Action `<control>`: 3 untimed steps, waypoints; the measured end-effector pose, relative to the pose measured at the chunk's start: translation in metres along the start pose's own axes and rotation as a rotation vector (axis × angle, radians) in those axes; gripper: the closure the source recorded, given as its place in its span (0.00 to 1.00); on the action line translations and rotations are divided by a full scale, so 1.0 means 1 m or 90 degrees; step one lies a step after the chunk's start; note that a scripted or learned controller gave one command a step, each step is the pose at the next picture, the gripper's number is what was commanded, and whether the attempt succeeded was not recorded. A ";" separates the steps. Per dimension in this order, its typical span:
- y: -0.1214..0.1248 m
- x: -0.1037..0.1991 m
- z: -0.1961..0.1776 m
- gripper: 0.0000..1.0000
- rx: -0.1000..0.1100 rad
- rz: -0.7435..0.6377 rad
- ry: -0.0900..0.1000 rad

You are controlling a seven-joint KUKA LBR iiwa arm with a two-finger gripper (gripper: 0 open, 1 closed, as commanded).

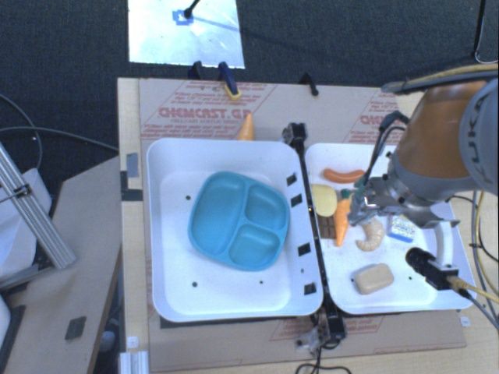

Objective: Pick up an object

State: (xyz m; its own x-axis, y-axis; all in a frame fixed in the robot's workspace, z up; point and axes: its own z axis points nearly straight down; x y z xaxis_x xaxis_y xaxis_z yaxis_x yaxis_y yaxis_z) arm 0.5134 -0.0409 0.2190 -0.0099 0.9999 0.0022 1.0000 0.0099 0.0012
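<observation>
Arm: the grey arm with its orange band [440,131] reaches in from the right and hangs over the right bin.
Tool: the tool [360,207] sits low over the middle of the right bin, just beside the carrot and above the croissant; its finger spacing cannot be told from this view, and nothing is seen held in it.
Right bin: the white right bin [390,298] carries the small food items.
Carrot: an orange carrot [341,223] lies lengthwise near the bin's left side, touching or just beside the tool.
Yellow piece: a pale yellow item [324,199] lies just left of the tool, near the divider between the bins.
Brown piece: a dark brown item [328,228] lies below the yellow one, just beside the carrot.
Sausage: an orange-red sausage [343,175] lies near the bin's far edge.
Croissant: a tan curved croissant [370,236] lies just below the tool.
Bread: a beige block [373,278] lies near the bin's front edge, apart from the rest.
Blue-white packet: a small packet [401,229] lies right of the croissant, partly under the arm.
Left bin: the white left bin [179,287] holds a blue divided plate [238,219], slightly turned.
Counter: the counter [210,107] is covered with printed cardboard; an orange cone shape [246,127] stands behind the left bin.
</observation>
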 end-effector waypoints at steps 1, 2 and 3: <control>0.001 -0.003 -0.010 1.00 -0.002 0.000 -0.001; 0.002 -0.003 -0.020 1.00 -0.003 -0.003 -0.001; 0.004 -0.003 -0.031 1.00 -0.005 -0.008 -0.001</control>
State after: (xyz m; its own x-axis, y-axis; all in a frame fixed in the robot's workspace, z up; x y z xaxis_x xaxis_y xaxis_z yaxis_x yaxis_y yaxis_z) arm 0.5169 -0.0439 0.2501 -0.0217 0.9998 0.0011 0.9997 0.0217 0.0088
